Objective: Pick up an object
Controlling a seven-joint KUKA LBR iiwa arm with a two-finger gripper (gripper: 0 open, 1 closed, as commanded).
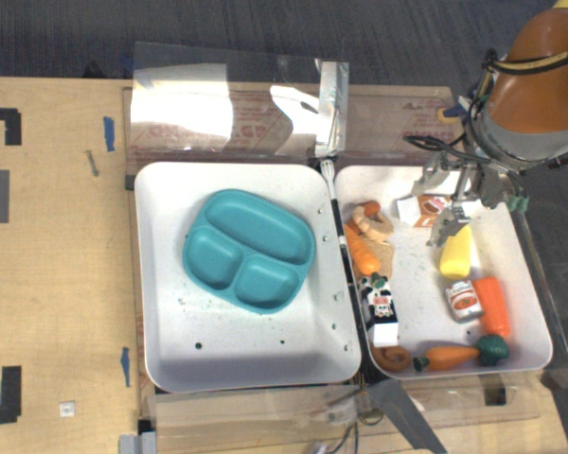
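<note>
Camera view: claw (pixel 452 218) just above yellow block (pixel 457 253) in right bin (pixel 538 303).

Tan table (pixel 47 282), black marks at left edge, bits of blue tape. On it: 2 white bins side by side, touching. Left bin (pixel 170 348) w/ teal tray inside; right bin (pixel 535 343) w/ toy food. Clear plastic sheet (pixel 227 112) lies behind them.
</note>
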